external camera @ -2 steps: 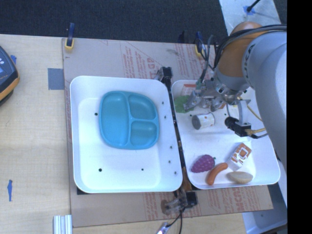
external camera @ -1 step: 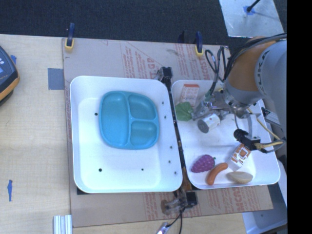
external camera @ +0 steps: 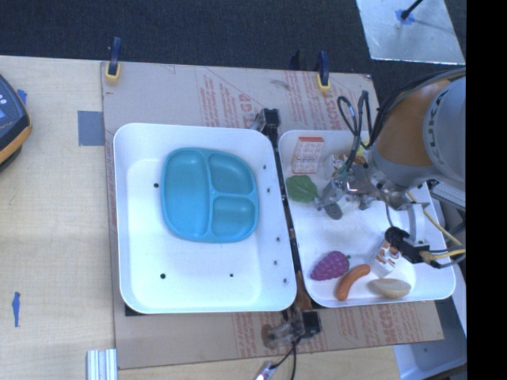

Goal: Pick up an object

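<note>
My gripper hangs low over the upper middle of the right bin, on the grey arm with the orange band that reaches in from the right. Just left of it, very close or touching, lies a green leaf-shaped object. Nearer the front of the same bin are a purple grape bunch, an orange sausage-shaped piece, a beige bread-like piece and a small bottle-like item. A white and red packet lies at the bin's back left.
The left bin holds a blue divided plate. Black cables loop around the wrist and along the right bin's right side. A clamp sits between the bins at the back.
</note>
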Available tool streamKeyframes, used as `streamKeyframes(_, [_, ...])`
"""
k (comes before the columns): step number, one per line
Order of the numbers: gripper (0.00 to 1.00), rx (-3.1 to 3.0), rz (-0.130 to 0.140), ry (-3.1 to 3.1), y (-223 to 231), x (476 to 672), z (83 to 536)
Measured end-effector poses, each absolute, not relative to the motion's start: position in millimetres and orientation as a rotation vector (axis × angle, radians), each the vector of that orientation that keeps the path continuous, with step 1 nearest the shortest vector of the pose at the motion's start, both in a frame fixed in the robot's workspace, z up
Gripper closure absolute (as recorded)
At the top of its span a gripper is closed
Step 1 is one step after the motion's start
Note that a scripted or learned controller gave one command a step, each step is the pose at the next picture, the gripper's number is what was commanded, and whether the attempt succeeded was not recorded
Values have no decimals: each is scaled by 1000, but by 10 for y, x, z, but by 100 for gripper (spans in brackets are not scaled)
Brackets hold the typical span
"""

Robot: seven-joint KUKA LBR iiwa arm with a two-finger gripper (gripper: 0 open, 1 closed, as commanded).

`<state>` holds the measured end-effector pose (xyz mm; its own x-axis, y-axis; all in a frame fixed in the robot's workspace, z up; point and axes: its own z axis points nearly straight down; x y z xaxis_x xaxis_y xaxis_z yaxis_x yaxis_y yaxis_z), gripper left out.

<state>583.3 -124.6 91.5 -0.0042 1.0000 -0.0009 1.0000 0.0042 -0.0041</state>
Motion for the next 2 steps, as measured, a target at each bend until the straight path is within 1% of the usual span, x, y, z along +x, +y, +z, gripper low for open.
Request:
streamKeyframes(1, [100, -2215, 7, -2225, -1255, 5837, 1022])
streamKeyframes(2, [100, -2215, 1, -2225, -706, 5600, 1923])
